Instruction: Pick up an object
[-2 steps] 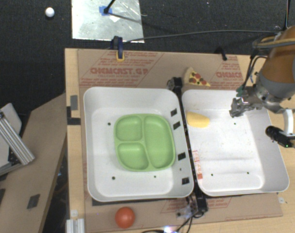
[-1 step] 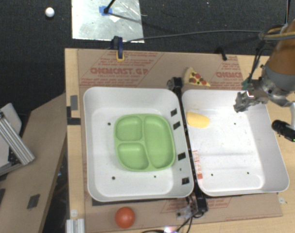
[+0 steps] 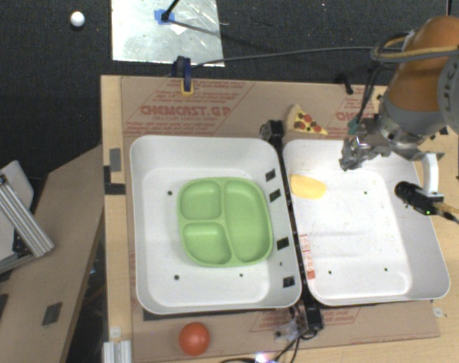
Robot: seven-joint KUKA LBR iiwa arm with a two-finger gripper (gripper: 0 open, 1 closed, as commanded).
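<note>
We find the pick not yet made: the gripper (image 3: 355, 157) hangs over the right bin (image 3: 380, 274), finger state indeterminable, nothing visibly held, the yellow object (image 3: 308, 187) lying just left below it.

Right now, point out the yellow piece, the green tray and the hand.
yellow piece (image 3: 308, 187): camera view, its middle.
green tray (image 3: 224, 221): camera view, centre divider.
hand (image 3: 352, 159): camera view, between its fingertips.
</note>
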